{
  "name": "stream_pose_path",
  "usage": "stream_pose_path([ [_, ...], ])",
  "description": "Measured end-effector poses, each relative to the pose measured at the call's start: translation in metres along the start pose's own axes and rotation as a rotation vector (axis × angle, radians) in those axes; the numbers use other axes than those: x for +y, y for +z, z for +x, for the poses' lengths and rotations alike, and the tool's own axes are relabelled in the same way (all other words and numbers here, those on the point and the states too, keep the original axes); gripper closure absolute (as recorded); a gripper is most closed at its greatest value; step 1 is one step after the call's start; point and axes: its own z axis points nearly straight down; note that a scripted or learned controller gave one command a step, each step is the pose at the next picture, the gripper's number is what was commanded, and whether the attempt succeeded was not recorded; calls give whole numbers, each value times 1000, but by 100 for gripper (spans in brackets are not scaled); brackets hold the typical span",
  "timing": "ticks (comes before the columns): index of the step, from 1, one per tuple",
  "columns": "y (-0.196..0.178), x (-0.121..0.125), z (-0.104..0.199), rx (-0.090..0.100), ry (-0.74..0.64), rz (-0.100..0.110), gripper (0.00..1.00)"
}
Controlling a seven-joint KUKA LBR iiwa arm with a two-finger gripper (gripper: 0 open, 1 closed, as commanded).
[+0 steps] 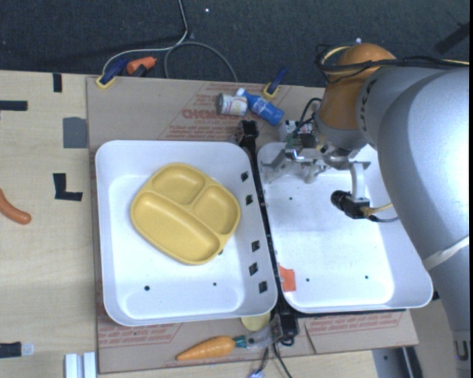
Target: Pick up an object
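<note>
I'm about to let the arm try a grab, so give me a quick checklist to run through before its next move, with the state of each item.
1. Object to pick present: ok. A yellow divided plate lies in the left bin.
2. Plate unobstructed from above: ok.
3. Gripper over the plate: not ok. It sits at the right bin's upper left corner, across the divider.
4. Finger state: cannot tell.
5. Gripper carrying anything: cannot tell.
6. Stray items outside the bins: ok. Toy carrot, sausage and bottle lie on the bench.
</note>
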Motion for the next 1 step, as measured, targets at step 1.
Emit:
stream_pose_path([
  [1, -1, -19, -2, 0, 0, -1, 0],
])
